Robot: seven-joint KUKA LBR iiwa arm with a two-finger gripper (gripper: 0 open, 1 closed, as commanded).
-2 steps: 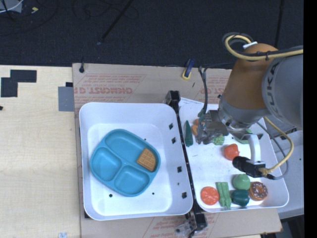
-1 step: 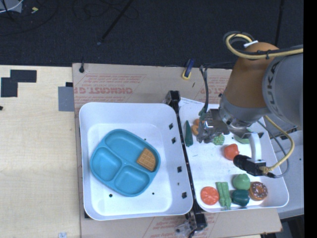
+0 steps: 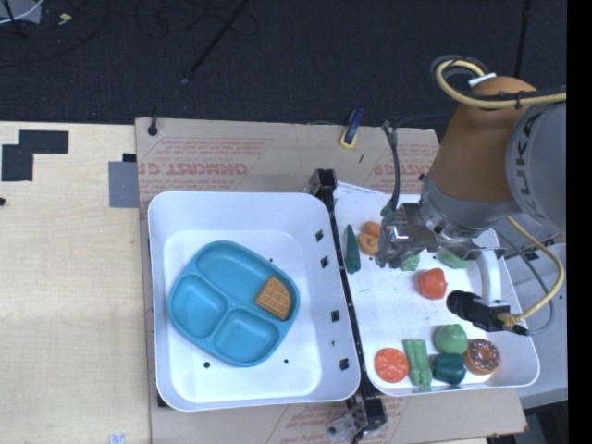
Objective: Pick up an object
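Observation:
My gripper (image 3: 399, 251) hangs low over the upper part of the right bin (image 3: 370, 317), with the grey arm above it hiding much of that corner. An orange piece (image 3: 370, 238) lies just left of it, and a red tomato-like ball (image 3: 431, 284) sits just to its lower right. A dark green long piece (image 3: 351, 249) lies along the bin's left wall. Nothing shows as lifted.
At the right bin's front lie a red tomato (image 3: 391, 364), a green bean-like piece (image 3: 418, 363), a green lump (image 3: 450, 338), a dark teal lump (image 3: 449, 369) and a donut (image 3: 482, 356). The left bin (image 3: 176, 220) holds a blue divided plate (image 3: 199, 299) with a waffle piece (image 3: 274, 298).

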